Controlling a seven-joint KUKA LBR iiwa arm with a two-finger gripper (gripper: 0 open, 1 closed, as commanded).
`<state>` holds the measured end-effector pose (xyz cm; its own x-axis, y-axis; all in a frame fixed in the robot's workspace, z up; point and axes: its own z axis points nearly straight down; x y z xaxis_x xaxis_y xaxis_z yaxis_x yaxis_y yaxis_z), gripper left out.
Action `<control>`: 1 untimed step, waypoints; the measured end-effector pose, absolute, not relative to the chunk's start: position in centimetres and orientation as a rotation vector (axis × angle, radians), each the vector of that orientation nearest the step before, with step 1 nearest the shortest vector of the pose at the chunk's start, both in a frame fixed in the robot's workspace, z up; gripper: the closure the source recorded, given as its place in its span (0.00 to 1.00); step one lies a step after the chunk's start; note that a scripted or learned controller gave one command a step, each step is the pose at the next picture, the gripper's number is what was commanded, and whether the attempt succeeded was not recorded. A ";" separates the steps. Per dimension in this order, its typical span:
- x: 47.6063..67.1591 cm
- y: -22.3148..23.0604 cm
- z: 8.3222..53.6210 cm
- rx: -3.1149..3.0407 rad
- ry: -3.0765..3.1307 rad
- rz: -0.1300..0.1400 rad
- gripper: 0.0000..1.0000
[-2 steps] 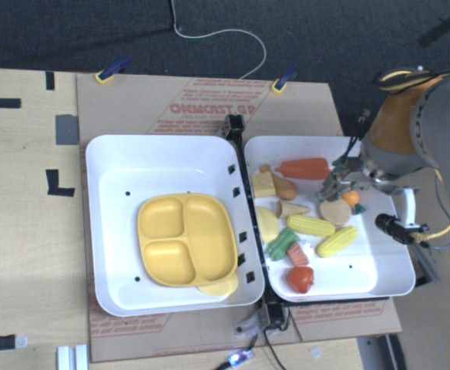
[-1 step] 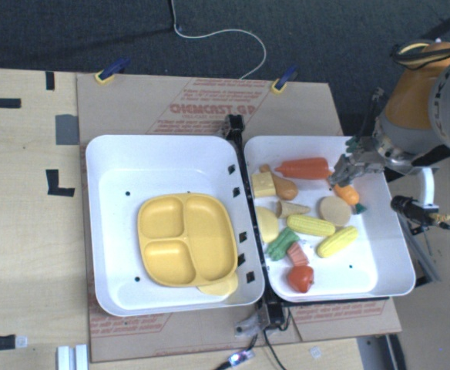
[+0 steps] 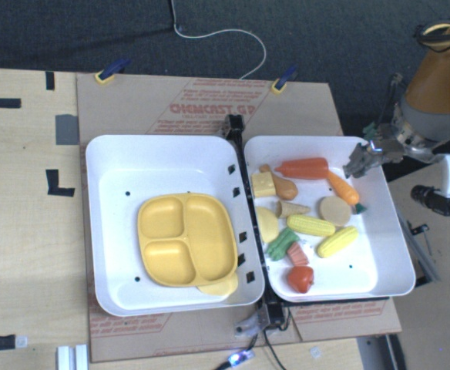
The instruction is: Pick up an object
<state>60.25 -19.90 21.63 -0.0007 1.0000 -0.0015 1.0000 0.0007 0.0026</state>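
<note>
Overhead slanted view of the bench, read from left to right, with places given relative to the black divider [image 3: 244,199] between the two bins. Left of the divider, the left white bin [image 3: 109,160] is holding a yellow compartment plate [image 3: 186,237], with a pale yellow piece [image 3: 219,287] peeking out from under its near edge. Just right of the divider, inside the right white bin [image 3: 387,268], toy foods are lying in a loose cluster: a yellow cheese wedge [image 3: 263,183], a brown drumstick [image 3: 283,185], a pale yellow lemon-like piece [image 3: 266,223], a green vegetable [image 3: 282,243] and a red pepper [image 3: 300,277]. Further right are lying a red sausage-like piece [image 3: 304,167], two corn cobs [image 3: 311,224] [image 3: 337,241], a tan round slice [image 3: 335,210] and an orange carrot [image 3: 343,187]. At the far right, the gripper [image 3: 361,160] is hovering over the bin's far right corner with nothing between its fingers; how far they are parted is too small to tell. The nearest candidate appears to be the carrot, lying just left of and nearer the camera than the gripper, its long axis running diagonally from far-left to near-right; a short move toward the divider would likely bring the fingers over it
</note>
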 end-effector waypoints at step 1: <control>60.3 -19.9 22.4 2.221 2.223 -0.001 1.00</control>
